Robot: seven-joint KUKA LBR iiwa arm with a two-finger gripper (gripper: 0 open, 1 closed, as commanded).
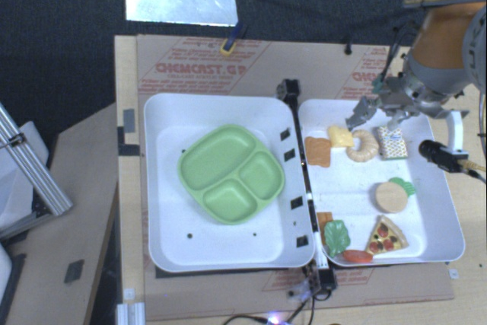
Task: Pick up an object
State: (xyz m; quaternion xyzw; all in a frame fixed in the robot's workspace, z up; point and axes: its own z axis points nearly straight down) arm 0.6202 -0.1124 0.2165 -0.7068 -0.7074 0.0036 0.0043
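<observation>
Right now I judge the job to be at the approach step: nothing is lifted yet, and my gripper (378, 112) hangs over the far end of the right bin (445, 236), with its two fingers spread apart and nothing between them. One fingertip sits toward the bin's far wall near a yellow piece (340, 137), the other hangs just above a small patterned square (391, 142). Between those two lies a pale doughnut-shaped ring (363, 147), which looks to me like the nearest candidate, though the square is just as close. The rest of the toy food stays in that same bin: an orange waffle-like slab (318, 151) by the divider, a round tan disc (391, 196) on a bit of green, a pizza slice (386, 235), a leafy green piece (335, 236) and a red bit (354, 256) along the near wall. The left bin (171, 243) holds a green divided plate (230, 173), well apart from the arm. My next move calls for centring the spread fingers over one item, dropping straight down so they straddle it without nudging its neighbours, which sit touching or nearly so, then closing and lifting. Crowding there is my main worry.
</observation>
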